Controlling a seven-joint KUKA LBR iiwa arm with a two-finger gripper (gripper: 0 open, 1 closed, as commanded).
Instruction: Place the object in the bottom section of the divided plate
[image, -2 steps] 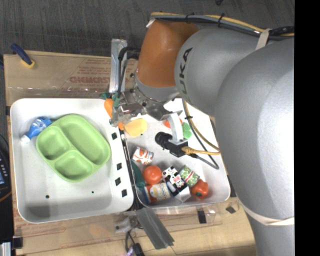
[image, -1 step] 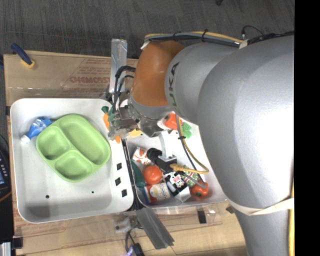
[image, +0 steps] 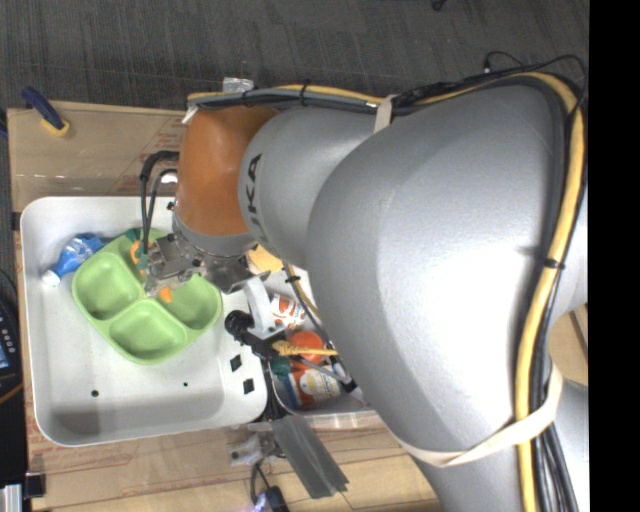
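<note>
The big grey arm (image: 430, 260) fills the right side and bends over the wooden desk (image: 100, 140). Its orange band (image: 215, 170) sits above the left bin (image: 60, 330). The right bin (image: 300, 415) is mostly hidden under the arm, with some bright packets (image: 305, 360) showing in it. A green plate (image: 145, 305) with 3 parts lies in the left bin. A blue thing (image: 75, 252) lies just beside the plate. The end effector (image: 160, 270) is low over the plate. I cannot tell how wide it is, or if it has hold of anything. A little orange bit (image: 166, 294) shows in the plate just under it.
</note>
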